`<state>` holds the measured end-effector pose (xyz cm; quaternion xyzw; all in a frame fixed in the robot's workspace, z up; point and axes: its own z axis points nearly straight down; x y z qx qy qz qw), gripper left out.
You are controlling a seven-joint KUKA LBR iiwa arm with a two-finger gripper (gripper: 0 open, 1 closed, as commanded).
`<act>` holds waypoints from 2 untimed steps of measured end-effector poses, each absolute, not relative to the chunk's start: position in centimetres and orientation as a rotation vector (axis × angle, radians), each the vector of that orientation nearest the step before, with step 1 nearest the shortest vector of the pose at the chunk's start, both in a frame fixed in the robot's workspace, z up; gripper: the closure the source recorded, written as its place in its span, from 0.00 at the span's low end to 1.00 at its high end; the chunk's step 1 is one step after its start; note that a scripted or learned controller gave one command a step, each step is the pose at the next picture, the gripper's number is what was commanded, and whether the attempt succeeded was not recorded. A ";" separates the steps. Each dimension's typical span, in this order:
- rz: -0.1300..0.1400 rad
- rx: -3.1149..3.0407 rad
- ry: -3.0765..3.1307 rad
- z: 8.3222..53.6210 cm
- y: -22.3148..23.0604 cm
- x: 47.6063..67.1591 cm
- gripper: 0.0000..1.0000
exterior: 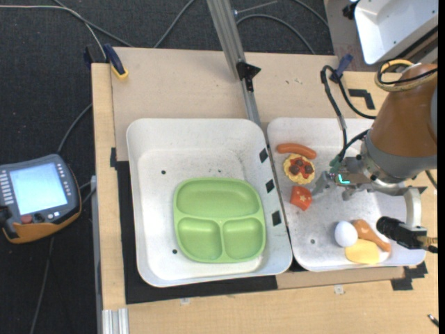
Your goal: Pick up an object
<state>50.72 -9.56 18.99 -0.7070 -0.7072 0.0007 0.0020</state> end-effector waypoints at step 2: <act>0.006 -2.216 -2.215 12.8 -9.5 51.0 0.00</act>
